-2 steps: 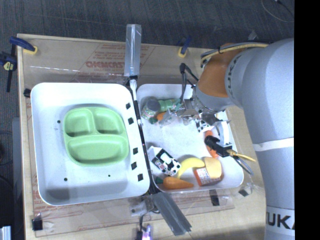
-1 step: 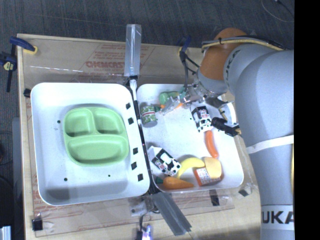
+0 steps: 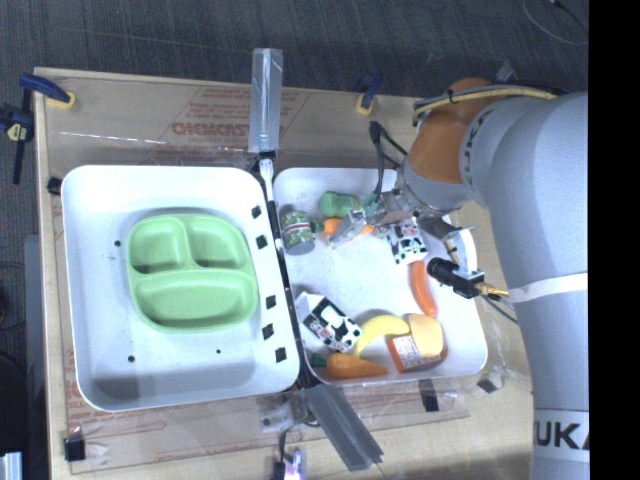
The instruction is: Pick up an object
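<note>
two white bins [image 3: 95,368] sit side by side, and one green divided tray [image 3: 190,271] lies in the bin farther from the gripper. the bin under the gripper holds one small can [image 3: 297,230], one green toy [image 3: 339,205], two carrot-like orange pieces [image 3: 354,366], one yellow banana-like piece [image 3: 376,330] and two black-and-white patterned items [image 3: 332,324].

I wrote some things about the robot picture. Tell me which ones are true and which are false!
1. The green tray sits in the left bin. True.
2. The green tray has toys piled on it. False: its compartments are bare.
3. The banana lies in the right bin. True.
4. The gripper hangs over the left bin. False: it is over the right bin's far end.
</note>
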